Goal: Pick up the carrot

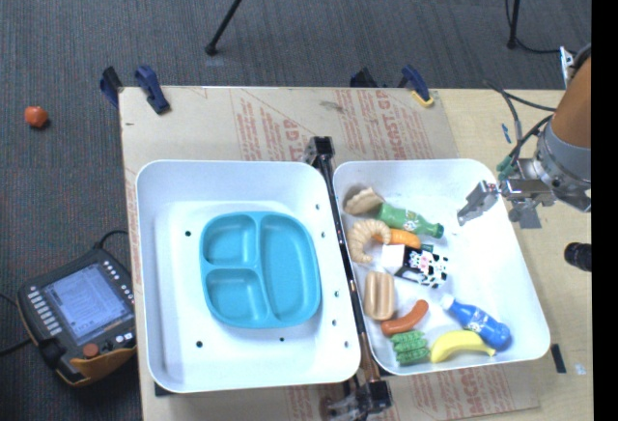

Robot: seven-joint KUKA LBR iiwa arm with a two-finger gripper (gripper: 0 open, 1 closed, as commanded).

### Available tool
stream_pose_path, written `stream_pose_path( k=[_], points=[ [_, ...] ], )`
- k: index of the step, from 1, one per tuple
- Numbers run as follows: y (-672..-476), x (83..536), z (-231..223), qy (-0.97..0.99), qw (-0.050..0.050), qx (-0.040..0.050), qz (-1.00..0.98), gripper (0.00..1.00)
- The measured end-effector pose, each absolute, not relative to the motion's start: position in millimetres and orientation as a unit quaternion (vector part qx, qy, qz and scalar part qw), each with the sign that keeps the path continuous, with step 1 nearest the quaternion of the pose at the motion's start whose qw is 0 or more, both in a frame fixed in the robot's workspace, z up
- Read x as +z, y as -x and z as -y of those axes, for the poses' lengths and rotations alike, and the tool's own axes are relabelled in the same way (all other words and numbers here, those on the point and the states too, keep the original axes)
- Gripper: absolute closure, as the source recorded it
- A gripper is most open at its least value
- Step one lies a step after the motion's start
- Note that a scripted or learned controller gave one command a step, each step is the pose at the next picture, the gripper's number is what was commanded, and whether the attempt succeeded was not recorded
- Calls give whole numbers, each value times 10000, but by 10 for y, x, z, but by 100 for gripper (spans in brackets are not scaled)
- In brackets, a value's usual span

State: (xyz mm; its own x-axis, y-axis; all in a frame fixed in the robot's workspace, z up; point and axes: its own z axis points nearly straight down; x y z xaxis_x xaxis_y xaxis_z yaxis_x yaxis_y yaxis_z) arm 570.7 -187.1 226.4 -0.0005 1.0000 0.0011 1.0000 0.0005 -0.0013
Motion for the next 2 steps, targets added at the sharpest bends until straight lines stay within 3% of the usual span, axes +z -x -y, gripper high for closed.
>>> stream_pose_path(
  k=[1,2],
  points=[
    [-6129,909,965,7972,22,9,6037,0],
    [-5528,872,856,8488,14,10,5286,0]
  ],
)
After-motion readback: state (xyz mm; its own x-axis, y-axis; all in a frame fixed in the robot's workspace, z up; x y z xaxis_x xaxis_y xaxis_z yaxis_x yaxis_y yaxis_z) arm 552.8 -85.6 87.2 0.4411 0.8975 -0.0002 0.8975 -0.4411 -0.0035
